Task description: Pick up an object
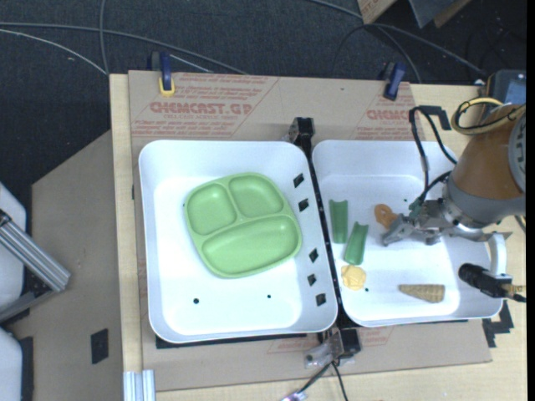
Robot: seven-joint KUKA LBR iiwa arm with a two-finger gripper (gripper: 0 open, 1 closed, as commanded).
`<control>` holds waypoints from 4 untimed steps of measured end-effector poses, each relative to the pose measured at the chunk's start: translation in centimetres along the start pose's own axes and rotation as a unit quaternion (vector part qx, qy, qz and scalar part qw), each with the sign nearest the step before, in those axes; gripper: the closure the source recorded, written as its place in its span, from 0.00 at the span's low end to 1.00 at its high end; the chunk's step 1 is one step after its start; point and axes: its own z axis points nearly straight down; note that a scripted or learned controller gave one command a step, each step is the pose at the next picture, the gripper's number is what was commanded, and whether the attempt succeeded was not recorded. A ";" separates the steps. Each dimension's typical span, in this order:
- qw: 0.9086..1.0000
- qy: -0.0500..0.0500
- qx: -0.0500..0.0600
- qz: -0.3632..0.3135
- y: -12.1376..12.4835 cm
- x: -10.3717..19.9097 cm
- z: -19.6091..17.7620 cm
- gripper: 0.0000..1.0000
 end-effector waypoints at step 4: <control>1.000 -0.002 -0.005 -0.001 -0.8 -0.8 -16.0 1.00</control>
